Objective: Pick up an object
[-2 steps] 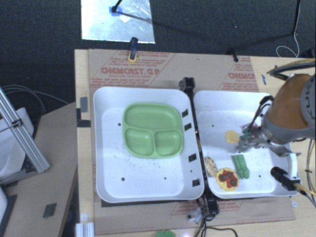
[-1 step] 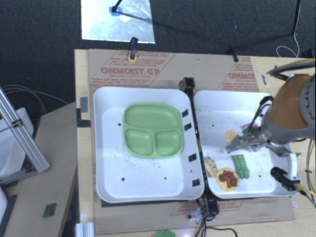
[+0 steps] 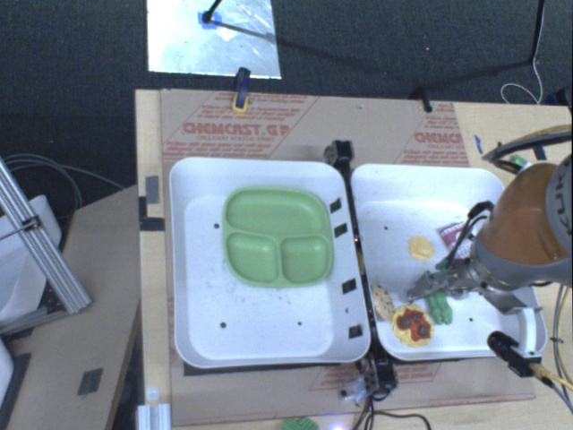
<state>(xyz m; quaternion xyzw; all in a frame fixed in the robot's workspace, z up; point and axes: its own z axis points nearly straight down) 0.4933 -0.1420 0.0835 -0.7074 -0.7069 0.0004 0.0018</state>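
Right bin (image 3: 394, 195) holds toy foods; gripper (image 3: 431, 287) above green piece (image 3: 440, 308).

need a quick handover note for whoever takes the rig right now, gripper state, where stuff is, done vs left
Gripper: low in the right bin, over the toy food; whether it is open or shut cannot be told.
Things: green item just beside it, pizza slice at the front, yellow piece behind, tan piece by the divider. Green divided plate sits in the left bin.
Done: arm reached in. Left: a confirmed grasp and lift.
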